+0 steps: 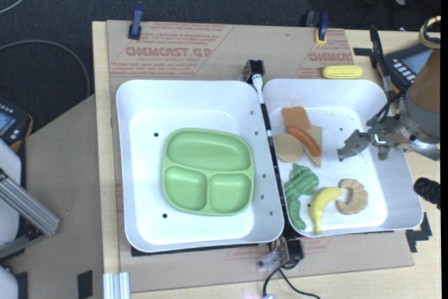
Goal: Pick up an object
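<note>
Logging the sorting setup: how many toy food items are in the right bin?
5, all in the right bin: hot dog at upper left, cookie beside it, green vegetable lower left, banana and croissant in front. More may hide beneath.

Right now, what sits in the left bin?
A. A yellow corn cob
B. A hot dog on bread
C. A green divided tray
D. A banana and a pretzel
C: the green divided tray lies alone in the left bin, while the banana, the pretzel and the hot dog all lie in the right bin.
</note>
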Tool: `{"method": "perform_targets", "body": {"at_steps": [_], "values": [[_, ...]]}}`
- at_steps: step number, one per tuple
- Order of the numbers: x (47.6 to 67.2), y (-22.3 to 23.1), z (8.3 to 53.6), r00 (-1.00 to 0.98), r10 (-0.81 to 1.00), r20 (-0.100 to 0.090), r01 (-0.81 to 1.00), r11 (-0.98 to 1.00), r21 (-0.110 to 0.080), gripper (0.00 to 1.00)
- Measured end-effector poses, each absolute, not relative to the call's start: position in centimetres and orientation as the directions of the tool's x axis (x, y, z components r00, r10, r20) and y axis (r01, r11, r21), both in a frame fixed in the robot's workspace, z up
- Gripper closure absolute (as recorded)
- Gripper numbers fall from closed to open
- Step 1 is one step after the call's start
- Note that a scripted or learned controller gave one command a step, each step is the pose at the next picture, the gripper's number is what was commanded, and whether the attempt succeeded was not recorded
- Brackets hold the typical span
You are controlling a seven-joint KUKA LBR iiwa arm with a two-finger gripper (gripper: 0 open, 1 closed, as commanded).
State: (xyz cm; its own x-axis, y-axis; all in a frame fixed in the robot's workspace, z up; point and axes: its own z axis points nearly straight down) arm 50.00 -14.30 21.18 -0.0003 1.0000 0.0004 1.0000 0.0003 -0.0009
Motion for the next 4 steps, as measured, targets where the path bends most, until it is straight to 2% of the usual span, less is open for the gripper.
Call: {"method": "perform_targets", "body": {"at_steps": [1,2,3,4], "values": [[47.7,-10.9,13.1,-0.001,1.0,0.004,1.0,0.001,-0.01,0.0],[48.2,-7.6,37.9,-0.004,1.0,-0.001,1.0,0.004,0.021,0.0],[47.6,-3.7,19.3,-0.001,1.0,0.003,1.0,0.001,-0.018,0.0],[48.1,-9.6,8.4,0.007,1.0,0.0,1.0,-0.008,0.004,0.0]]}}
